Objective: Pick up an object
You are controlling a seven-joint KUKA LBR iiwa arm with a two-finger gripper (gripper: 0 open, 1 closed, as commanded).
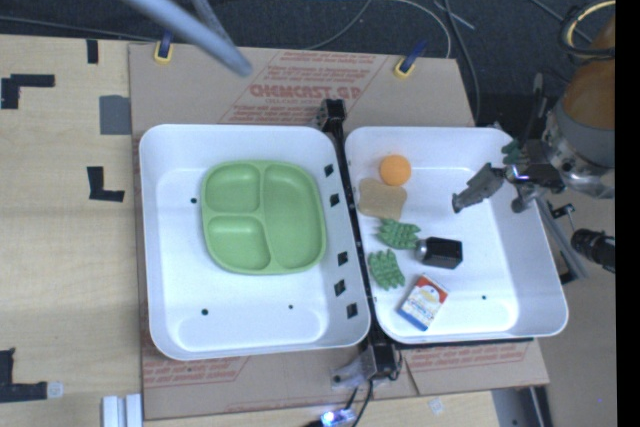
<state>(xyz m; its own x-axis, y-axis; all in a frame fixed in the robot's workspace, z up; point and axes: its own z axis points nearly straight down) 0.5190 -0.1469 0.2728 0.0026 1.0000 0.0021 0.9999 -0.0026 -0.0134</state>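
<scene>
The right bin (500,310) holds several small objects: an orange ball (395,169), a tan block (382,200), two green leafy pieces (399,235) (385,269), a black box (440,252) and a small colourful carton (423,302). My gripper (497,192) hangs over the bin's right side, well right of the objects, fingers spread open with nothing between them.
The left bin (170,215) holds a green divided plate (265,216). A black clip strip (343,215) joins the two bins. Cardboard lies under the bins, and cables run across the dark floor behind.
</scene>
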